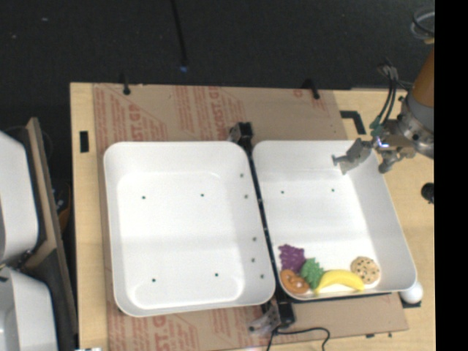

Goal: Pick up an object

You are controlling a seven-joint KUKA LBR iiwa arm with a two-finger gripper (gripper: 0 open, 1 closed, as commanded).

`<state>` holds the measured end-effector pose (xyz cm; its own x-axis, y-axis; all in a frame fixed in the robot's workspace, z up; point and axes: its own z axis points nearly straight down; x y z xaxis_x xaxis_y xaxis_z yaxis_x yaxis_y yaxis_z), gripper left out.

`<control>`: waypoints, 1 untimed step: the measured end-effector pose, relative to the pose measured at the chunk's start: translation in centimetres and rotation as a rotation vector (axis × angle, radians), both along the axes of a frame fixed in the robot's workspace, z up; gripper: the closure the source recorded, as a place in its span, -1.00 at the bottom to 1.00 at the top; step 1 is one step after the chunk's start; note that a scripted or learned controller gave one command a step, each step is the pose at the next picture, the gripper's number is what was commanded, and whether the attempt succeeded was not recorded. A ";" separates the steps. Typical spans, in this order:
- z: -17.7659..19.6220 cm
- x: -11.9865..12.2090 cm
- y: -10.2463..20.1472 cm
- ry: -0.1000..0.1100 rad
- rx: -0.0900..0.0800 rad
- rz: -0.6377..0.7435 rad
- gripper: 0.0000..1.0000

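Gripper (368,156) sits at the 1 o'clock corner of the right bin (322,210), above the back wall. Two fingers read as splayed apart, one angled toward 9 o'clock, one toward 5, nothing between them. So: spread, empty.

Targets are all bunched in the opposite corner of that bin, about 5–6 o'clock from its centre, well apart from the gripper:
- purple grapes (291,254), 1
- green leafy piece (312,270), 1
- orange round piece (294,283), 1
- banana (339,280), 1
- cookie (365,269), 1

Five toy foods total. Two bins; the left bin (183,225) holds nothing to pick.

Risks, my read:
- Clutter. Grapes, green piece, orange piece and banana look touching or overlapping. A descent on any one likely lands a finger on its neighbour, so it pinches two or shoves the pile.
- Wall. The cluster hugs the front wall at 6 o'clock; banana and orange piece lie right against it. A finger on that side may strike the rim or have no gap to enter.
- Flat parts. Cookie and orange piece look low, so fingers may skate over them and close on air.
- Cookie is the most isolated, at 3 o'clock of the group, just beside the banana tip. Likely the cleanest pick, though close to the corner wall.
- Long traverse from 1 to 5 o'clock; any aiming offset matters with things packed this tight.
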<state>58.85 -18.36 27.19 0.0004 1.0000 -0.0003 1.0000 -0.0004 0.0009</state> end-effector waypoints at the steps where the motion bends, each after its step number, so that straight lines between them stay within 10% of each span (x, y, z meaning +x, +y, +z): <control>1: -2.3 -5.7 1.8 0.003 0.001 -0.001 -1.00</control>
<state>53.12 -16.60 24.87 0.0014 1.0000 0.0008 1.0000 -0.0014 -0.0019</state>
